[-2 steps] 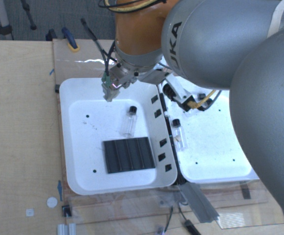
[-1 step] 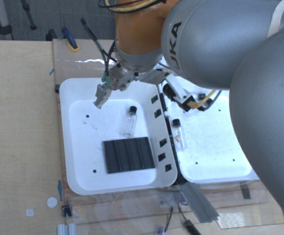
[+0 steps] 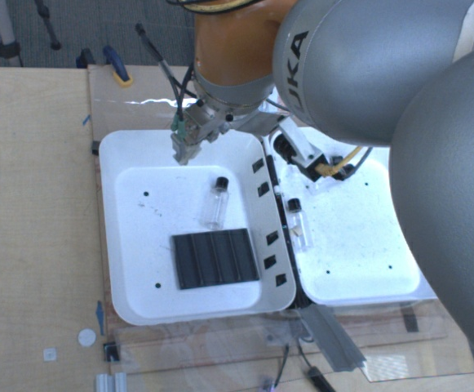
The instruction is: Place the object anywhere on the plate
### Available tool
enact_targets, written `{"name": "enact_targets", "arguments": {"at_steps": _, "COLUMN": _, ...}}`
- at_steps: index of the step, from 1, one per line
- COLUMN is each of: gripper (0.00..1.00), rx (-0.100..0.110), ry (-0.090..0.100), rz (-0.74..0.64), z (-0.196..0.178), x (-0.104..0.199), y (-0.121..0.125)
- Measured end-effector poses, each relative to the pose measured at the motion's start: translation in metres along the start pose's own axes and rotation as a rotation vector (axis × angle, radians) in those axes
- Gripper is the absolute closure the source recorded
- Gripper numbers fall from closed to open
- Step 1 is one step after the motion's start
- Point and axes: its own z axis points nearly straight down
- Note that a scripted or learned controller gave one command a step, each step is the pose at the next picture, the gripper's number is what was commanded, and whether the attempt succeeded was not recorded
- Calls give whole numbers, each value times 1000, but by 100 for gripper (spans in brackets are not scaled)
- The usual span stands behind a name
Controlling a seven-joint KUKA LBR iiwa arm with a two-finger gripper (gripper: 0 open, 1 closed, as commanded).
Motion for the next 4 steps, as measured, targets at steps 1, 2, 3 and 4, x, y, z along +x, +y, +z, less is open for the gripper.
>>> {"name": "enact_targets", "arguments": {"at_steps": 1, "gripper": 100, "rx": -2, "ry": -2, "rz": -366, "z": 42, "x": -25, "y": 24}}
{"name": "enact_targets", "arguments": {"at_steps": 2, "gripper": 100, "rx": -3, "ry": -2, "rz": -661, "z": 50, "x": -17, "y": 32}}
{"name": "enact_targets", "arguments": {"at_steps": 3, "gripper": 100, "rx": 0, "ry": 0, "rz": -970, "z": 61, "x": -21, "y": 23}}
{"name": "enact_targets", "arguments": {"at_steps": 4, "gripper": 100, "rx": -1, "ry": 1, "rz": -1307, "z": 132, "x": -36, "y": 27}}
